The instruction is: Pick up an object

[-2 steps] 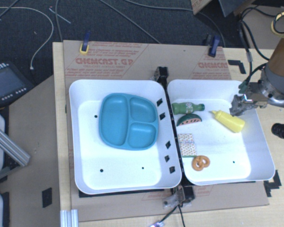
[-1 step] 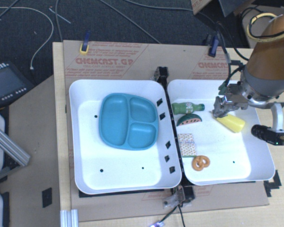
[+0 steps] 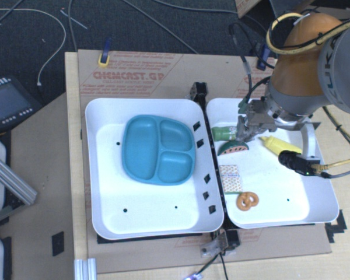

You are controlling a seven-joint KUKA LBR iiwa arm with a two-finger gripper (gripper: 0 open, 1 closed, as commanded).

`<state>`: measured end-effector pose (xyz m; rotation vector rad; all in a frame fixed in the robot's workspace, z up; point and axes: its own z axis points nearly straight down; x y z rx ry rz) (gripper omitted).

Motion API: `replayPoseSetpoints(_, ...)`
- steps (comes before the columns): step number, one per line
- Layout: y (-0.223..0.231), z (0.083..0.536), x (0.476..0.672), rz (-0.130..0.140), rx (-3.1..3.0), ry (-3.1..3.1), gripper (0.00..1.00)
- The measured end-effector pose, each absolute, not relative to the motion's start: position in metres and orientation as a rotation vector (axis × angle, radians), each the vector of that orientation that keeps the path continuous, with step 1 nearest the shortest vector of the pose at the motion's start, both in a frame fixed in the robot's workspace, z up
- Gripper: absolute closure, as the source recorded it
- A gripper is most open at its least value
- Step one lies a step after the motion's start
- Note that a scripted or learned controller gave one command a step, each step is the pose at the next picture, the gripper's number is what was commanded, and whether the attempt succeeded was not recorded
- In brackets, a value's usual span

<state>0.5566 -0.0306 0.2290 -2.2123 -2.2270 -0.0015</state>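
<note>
Arm is reaching in from the right, orange band above the wrist, with the hand (image 3: 243, 134) hanging low over the upper left part of the right bin (image 3: 315, 206). Finger state: cannot tell, since the wrist body is covering most of the fingers from this angle.

Objects in the right bin:
- Green bottle-like item (image 3: 223, 133) is lying on its side against the bin's left wall, just beside the hand and to its left; whether the two are touching cannot be resolved.
- Watermelon slice toy (image 3: 233, 149) is sitting just below the hand, near the fingertip area, red face with green rind showing.
- Yellow banana-like toy (image 3: 277, 146) is lying at a slant to the right of the hand, partly under the wrist.
- Patterned flat square packet (image 3: 230, 177) is resting further toward the front, near the left wall.
- Pretzel toy (image 3: 247, 200) is lying near the front rim, well apart from the hand.

Left bin (image 3: 105, 209) is carrying a blue divided plate (image 3: 157, 149), three compartments, lying flat in the middle.

Both bins are sitting side by side on the cardboard-covered desk (image 3: 76, 156).
</note>
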Motion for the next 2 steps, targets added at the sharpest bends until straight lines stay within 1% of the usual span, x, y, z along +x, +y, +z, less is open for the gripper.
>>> replayPoseSetpoints(1,0.022,0.238,0.567,-0.005,-2.215,-2.228,1.0)
replayPoseSetpoints(2,0.073,0.24,0.568,-0.004,-2.213,-2.228,1.0)
